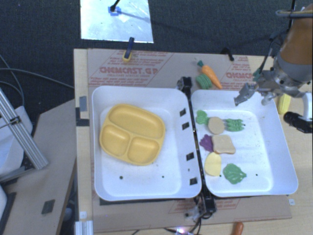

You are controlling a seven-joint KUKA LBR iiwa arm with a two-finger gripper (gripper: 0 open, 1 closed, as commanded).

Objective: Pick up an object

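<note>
The right bin (274, 151) holds several toy foods: a green piece (201, 116), a round tan piece (216, 125), a green leafy piece (234, 125), a purple grape bunch (206, 142), a tan bread slice (224, 144), a yellow piece (212, 165) and a green lettuce piece (234, 173). My gripper (255, 95) hangs over the bin's back right rim, above and right of the foods. Its two fingers (243, 95) stand apart with nothing between them.
A yellow divided tray (132, 134) lies in the left bin (105, 180). A toy carrot (211, 74) and a green piece (203, 82) lie on the cardboard behind the bins. A yellow object (283, 104) sits beside the arm at the right.
</note>
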